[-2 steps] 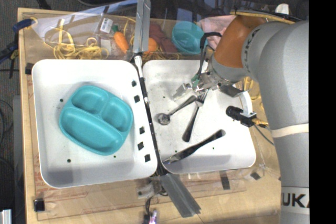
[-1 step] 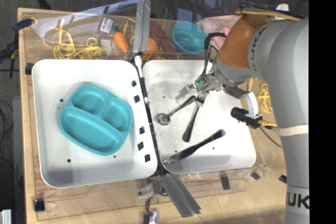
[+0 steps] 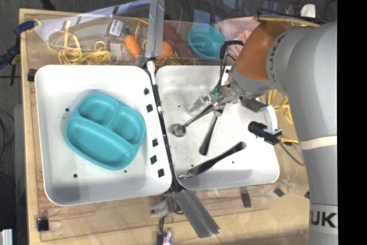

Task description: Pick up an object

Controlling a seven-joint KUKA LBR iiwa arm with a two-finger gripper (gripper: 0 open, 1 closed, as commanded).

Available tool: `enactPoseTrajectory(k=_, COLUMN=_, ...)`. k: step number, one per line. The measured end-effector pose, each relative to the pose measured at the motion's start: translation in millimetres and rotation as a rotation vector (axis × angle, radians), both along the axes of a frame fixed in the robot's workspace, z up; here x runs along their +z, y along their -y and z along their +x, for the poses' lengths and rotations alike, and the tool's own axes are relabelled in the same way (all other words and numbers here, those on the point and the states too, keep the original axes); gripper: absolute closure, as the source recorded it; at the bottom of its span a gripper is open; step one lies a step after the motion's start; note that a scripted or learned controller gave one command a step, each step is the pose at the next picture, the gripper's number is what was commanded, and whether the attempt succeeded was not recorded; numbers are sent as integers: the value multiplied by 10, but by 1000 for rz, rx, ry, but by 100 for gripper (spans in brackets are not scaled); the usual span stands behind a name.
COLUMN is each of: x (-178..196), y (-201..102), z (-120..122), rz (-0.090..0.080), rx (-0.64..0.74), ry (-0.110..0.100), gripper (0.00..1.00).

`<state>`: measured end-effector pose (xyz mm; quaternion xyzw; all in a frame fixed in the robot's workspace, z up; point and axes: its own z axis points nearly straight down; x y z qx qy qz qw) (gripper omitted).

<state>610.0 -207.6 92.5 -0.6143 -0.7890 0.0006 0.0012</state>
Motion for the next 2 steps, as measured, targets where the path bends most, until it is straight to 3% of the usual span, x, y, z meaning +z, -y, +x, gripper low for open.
enactPoseTrajectory(k=1, x=104, y=-12, z=7, rz=0, rx=5, ry=-1, gripper=100)
enactPoseTrajectory(k=2, x=1199, y=29, z=475, rz=-2, rx=107, ry=5, gripper=100)
